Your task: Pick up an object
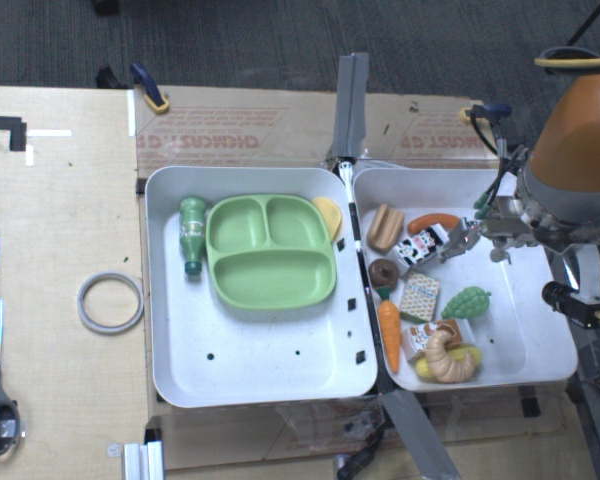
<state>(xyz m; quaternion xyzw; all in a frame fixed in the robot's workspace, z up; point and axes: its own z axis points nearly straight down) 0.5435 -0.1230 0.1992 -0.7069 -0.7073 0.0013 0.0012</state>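
The claw hangs over the right white bin, beside a small black-and-white toy cow. I cannot tell if it is spread. The cow looks light, hard and maybe slippery; grab its middle.
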